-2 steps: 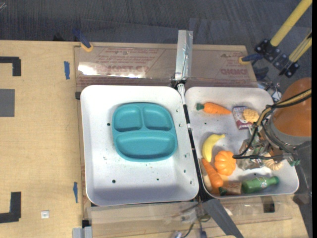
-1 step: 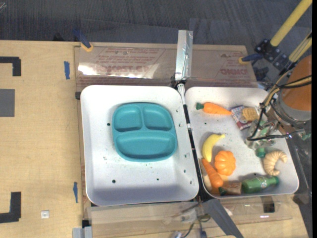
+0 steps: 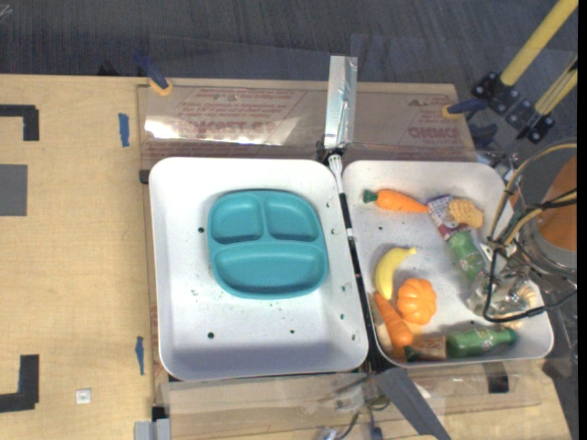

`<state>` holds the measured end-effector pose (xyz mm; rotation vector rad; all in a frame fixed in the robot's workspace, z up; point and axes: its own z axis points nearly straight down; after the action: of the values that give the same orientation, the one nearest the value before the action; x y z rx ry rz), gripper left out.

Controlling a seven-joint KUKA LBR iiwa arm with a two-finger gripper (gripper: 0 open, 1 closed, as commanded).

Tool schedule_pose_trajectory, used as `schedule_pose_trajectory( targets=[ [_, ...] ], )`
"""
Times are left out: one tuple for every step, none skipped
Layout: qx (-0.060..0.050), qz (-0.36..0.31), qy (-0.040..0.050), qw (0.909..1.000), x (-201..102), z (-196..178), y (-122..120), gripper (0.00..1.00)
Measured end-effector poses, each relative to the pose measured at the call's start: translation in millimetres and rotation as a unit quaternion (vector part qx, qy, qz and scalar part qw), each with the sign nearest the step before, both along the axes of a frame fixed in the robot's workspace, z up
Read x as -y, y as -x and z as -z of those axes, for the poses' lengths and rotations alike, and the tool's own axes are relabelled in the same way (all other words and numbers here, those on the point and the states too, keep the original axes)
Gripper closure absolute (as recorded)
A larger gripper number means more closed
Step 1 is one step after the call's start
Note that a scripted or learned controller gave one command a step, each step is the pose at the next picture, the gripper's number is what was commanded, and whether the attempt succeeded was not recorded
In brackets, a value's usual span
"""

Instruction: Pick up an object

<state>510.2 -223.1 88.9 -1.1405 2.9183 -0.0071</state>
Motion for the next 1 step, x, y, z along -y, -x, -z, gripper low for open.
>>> schedule_pose_trajectory(
  targets=[
    [0.002, 0.096, -0.0016, 0.9954, -1.4, 0.2, -75.1, 1.00]
  ],
)
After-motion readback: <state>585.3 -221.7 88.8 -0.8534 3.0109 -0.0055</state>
